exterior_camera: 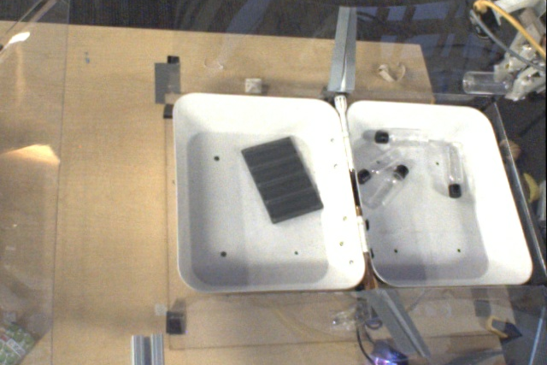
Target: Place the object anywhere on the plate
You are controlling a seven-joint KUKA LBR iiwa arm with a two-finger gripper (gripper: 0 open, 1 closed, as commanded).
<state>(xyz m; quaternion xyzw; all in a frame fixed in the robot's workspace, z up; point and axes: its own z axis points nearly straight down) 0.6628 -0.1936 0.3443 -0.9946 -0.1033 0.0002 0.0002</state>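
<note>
left bin: white, small dark dots | plate: dark grey, ribbed bands | right bin: white | tubes: clear, black caps | bench: tan wood | my gripper, upper right of the frame: pale, yellow cable

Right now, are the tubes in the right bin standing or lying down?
Lying down. The clear tubes lie flat on the floor of the right bin, their black caps pointing sideways in different directions.
</note>
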